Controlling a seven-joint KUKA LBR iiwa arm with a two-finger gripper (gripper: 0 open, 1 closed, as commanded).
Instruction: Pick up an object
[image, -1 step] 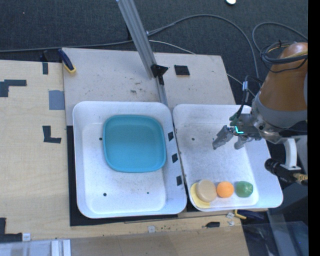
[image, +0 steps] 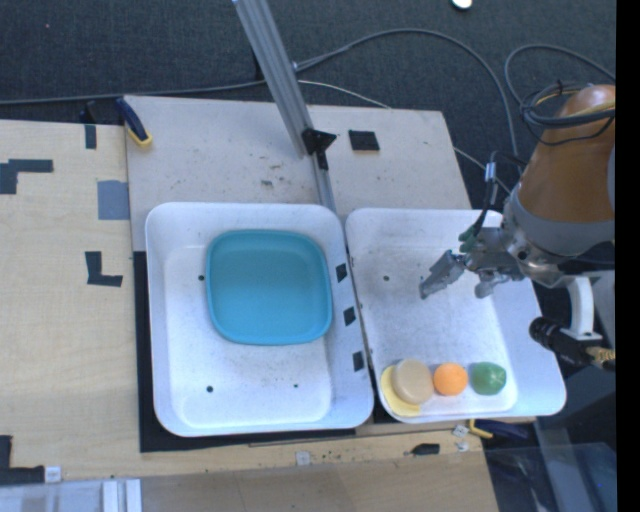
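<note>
Orange ball (image: 450, 379) sits below the open, empty gripper (image: 460, 280) toward the right bin (image: 400, 250) near edge, well apart, flanked by a tan round piece (image: 411, 381) and green ball (image: 488, 377).

Grey arm (image: 560, 215) with orange band, black cables, metallic grey gripper (image: 458, 280).
</note>
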